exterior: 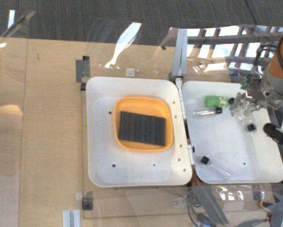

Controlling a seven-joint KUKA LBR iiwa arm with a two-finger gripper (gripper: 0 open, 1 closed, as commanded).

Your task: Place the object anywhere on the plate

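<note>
Camera view looks down on a desk (42, 126) with 2 white bins. An orange plate (120, 109) sits in the middle of the left bin (99, 174), and a dark ribbed pad (142, 128) lies on it. The right bin (255, 169) holds a green object (212, 101) at its far left, a clear tube with a black cap (207, 111) just beside it, and another capped tube (215, 166) near the front. The hand (245, 109) hangs over the bin's far right; its grip state cannot be told.
</note>
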